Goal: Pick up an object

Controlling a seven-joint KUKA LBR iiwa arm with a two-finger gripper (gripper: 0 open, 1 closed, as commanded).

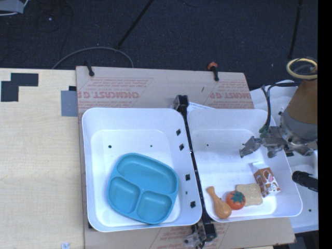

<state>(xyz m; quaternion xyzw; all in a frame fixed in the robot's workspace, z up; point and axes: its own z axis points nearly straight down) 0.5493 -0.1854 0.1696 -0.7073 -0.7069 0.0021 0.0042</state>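
Fingers (248, 150) are hard to read from up here: they poke out to the left of the wrist as a small grey blob over the right bin's (223, 121) floor, and honestly I can't tell if they're spread or closed. Nothing visible between them though. They sit in the upper right part of that bin, with the arm (303, 105) coming in from the right edge, its tan-orange band above the wrist. All the toys are bunched along the bin's near edge, apart from the fingers: a brown-and-white packet (266, 181) closest to them, tilted against the right wall, then a toast slice (251, 193), a tomato (235, 199) touching the toast's left side, and a drumstick (219, 203) just left of the tomato. Left bin (129, 118) has a blue plate (142, 188) with three compartments, lying flat toward the near side. Both bins sit on cardboard (155, 90) clamped to the desk (36, 160).
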